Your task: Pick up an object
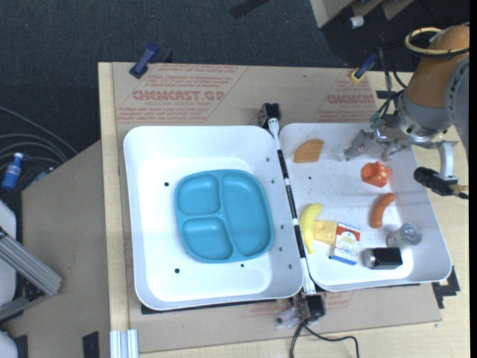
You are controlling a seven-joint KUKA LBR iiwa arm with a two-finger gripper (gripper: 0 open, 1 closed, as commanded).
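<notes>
- Status: pick not yet made. The gripper (370,142) hangs over the far part of the right bin (428,263), fingers spread apart, nothing between them.
- No object is lifted; every item lies on the bin floor.
- Candidates in the right bin: an orange wedge (308,151) near the far left corner; a red piece (376,173) just below the gripper, closest to it; a sausage (381,209) nearer the middle; a banana (308,218) against the left wall, touching a cheese slice (323,232); a small box (345,245) just beside the cheese; a black block (384,257) near the front edge; a grey round piece (408,234) beside it.
- Judgement: the red piece looks the likeliest target, given its closeness. Left to do: descend, close on an item, lift it.
- Left bin (149,155) holds a blue divided plate (223,215), its compartments bare.
- Surface: a tan board with red print carries both bins; a black clip (270,113) sits at the far end of the seam between them, another fitting with a cable at the near end.
- Room: dark carpet beyond the board, cables at the left, a blue clamp (144,60) at the far left corner.
</notes>
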